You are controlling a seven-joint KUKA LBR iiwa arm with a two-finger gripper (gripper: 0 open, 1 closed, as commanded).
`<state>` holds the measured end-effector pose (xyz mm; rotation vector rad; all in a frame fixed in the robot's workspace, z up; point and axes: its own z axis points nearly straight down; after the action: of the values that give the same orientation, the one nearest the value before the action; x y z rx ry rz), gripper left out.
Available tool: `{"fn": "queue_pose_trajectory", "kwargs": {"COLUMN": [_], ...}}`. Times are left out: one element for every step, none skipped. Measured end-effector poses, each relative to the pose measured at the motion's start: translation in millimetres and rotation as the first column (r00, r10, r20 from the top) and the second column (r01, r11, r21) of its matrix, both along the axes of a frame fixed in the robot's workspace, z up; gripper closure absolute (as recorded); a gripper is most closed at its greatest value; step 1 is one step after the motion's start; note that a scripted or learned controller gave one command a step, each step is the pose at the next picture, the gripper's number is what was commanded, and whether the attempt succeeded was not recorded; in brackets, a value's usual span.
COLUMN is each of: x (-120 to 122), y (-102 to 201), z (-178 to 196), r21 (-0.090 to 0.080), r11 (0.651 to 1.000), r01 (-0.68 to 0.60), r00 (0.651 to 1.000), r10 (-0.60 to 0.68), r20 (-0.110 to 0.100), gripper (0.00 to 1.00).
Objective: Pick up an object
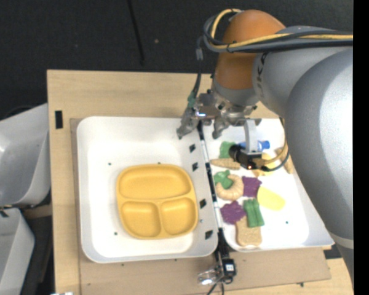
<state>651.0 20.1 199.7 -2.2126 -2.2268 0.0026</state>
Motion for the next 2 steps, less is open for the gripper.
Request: {"fn": "queue_pose_trajectory", "kwargs": {"x": [-50.1,-47.0], "y": [68.6,64.5], "z": [1.1,12.4], "r21": [0.000,0.000], "r11": [1.000,1.000], "r01": [0.000,0.007], "r00": [1.000,1.000], "r10": [0.000,-0.007], "r20": [0.000,0.005], "gripper": [0.00,1.00]}}
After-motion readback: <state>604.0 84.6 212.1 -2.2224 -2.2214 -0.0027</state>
